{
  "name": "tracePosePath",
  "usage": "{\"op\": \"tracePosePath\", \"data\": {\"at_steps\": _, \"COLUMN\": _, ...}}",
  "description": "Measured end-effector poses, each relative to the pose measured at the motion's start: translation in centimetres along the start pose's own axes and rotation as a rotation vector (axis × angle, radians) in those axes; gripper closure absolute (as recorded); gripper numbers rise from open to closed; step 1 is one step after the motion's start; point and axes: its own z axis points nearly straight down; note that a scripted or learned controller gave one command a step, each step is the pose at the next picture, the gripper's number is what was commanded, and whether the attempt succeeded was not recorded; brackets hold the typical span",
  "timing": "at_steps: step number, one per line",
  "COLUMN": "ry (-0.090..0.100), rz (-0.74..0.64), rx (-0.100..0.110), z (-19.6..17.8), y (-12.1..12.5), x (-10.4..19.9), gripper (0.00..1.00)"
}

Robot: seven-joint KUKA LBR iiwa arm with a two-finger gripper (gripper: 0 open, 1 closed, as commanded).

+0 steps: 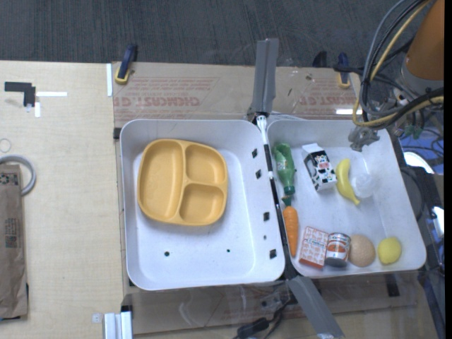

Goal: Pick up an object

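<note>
From my remote station I see the tool (361,138) at the 12 o'clock rim of the right bin (413,210), toward its 1 o'clock corner, below a bundle of cables. I cannot tell its state.

Candidate objects in the right bin, located relative to the tool:
- Banana (345,181): closest item, just beside the tool at its 7 o'clock, apart from it.
- Clear plastic item (363,183): at the tool's 6 o'clock, touching the banana's right side; too faint to identify.
- Small black-and-white carton (320,169): at the tool's 8 o'clock, just left of the banana.
- Green bottle (284,167): farther out at 8 o'clock, along the bin's left wall.
- Carrot (290,229): at 7 o'clock, below the bottle.
- Orange-and-white box (314,247), small can (338,249), brown egg-shaped item (361,251) and lemon (389,250): in a row along the bin's 6 o'clock wall, well apart from the tool.

Nothing is seen in contact with the tool.

The left bin (148,260) holds a yellow divided plate (183,181). On the worktop (56,140), a brown paper bag (12,239) lies at the far 9 o'clock edge.
</note>
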Motion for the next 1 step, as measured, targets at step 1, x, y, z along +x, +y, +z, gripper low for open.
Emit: {"op": "tracePosePath", "data": {"at_steps": 1, "ry": 0.0, "rz": 0.0, "rx": 0.0, "z": 0.0, "y": 0.01, "x": 0.0, "gripper": 0.0}}
